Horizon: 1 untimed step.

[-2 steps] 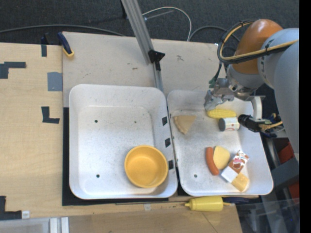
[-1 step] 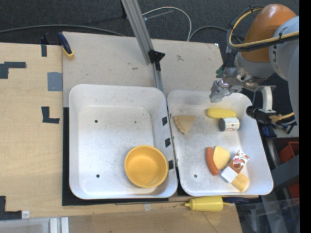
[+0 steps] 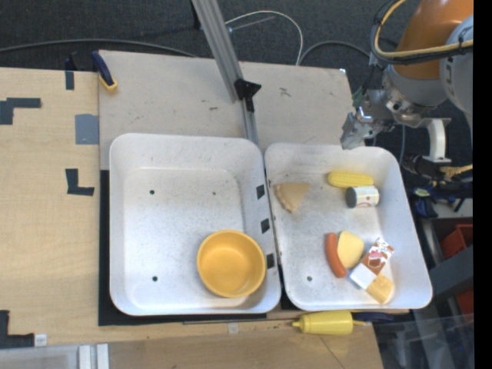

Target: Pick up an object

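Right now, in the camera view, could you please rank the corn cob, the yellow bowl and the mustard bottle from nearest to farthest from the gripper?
From the gripper:
1. Corn cob, right bin, near its far edge.
2. Yellow bowl, left bin's near right corner.
3. Mustard bottle, on the bench in front of the right bin.
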Available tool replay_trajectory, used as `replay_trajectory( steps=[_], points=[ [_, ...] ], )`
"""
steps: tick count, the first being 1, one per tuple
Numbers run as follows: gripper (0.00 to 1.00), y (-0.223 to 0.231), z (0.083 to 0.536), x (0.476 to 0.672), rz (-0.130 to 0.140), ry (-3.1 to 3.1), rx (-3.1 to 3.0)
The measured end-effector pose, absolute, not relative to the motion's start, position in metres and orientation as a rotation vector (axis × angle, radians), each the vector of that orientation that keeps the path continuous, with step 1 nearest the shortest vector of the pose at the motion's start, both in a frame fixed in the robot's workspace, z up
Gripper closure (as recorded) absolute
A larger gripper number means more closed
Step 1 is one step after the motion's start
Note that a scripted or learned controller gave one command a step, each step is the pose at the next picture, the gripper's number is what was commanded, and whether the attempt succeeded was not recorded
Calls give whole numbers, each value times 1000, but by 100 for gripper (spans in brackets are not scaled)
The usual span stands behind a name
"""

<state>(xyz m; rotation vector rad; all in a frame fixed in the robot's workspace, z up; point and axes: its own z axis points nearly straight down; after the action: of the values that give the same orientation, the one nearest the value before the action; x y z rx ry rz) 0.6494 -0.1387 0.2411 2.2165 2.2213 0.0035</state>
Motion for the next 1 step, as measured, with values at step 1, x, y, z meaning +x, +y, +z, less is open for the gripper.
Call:
replay_trajectory(
  steps=[1],
  points=[
    [100,-138,295,651,4,2221,2216]
  ],
)
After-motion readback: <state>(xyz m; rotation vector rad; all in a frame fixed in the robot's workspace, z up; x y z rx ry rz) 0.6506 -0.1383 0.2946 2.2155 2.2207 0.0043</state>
